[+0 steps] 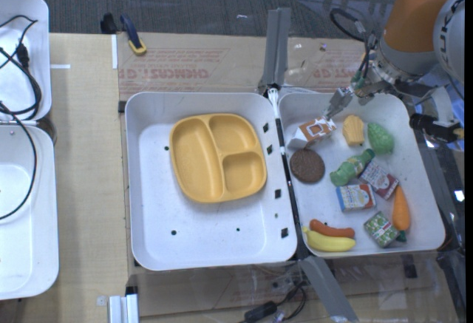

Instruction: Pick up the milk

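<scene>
The right bin [423, 181] holds several small cartons. A blue and red one [355, 196] lies near the middle, a red one [380, 180] beside it, and a green one [381, 229] at the front. An orange and white carton [316, 129] lies at the bin's back left. I cannot tell which carton is the milk. My gripper [339, 104] reaches down from the orange-banded arm [414, 11] at the bin's back. It hangs just up and right of the orange and white carton, with nothing seen in its grasp.
Also in the right bin are a brown cookie [307, 165], corn [353, 130], a green vegetable [381, 137], a green bottle [350, 168], a carrot [400, 209], a hot dog [332, 228] and a banana [330, 242]. The left bin [140, 188] holds a yellow divided plate [185, 174].
</scene>
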You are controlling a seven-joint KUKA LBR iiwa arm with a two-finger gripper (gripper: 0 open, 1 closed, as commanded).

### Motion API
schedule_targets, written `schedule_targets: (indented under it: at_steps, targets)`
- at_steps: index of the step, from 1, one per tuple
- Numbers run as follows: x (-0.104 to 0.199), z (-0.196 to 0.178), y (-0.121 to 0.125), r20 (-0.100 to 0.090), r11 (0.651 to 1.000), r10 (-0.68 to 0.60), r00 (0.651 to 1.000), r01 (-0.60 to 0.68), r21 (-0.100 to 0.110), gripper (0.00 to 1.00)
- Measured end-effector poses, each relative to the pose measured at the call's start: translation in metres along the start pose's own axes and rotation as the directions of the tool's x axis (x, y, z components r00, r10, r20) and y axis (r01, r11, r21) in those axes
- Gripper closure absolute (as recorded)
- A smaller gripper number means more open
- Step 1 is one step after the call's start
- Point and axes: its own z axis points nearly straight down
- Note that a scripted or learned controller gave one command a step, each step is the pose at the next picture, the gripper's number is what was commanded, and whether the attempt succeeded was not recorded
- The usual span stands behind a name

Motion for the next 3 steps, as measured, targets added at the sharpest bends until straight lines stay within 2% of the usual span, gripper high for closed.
schedule_targets:
  at_steps: [1, 2, 3]
  targets:
    - [0.013, 0.072, 0.011, 0.008, 1.0, -0.018, 1.0, 0.018, -0.016, 0.0]
    - [0.012, 0.06, 0.012, 0.012, 1.0, -0.016, 1.0, 0.016, -0.024, 1.0]
    - [0.012, 0.06, 0.012, 0.012, 1.0, -0.015, 1.0, 0.016, -0.023, 0.0]
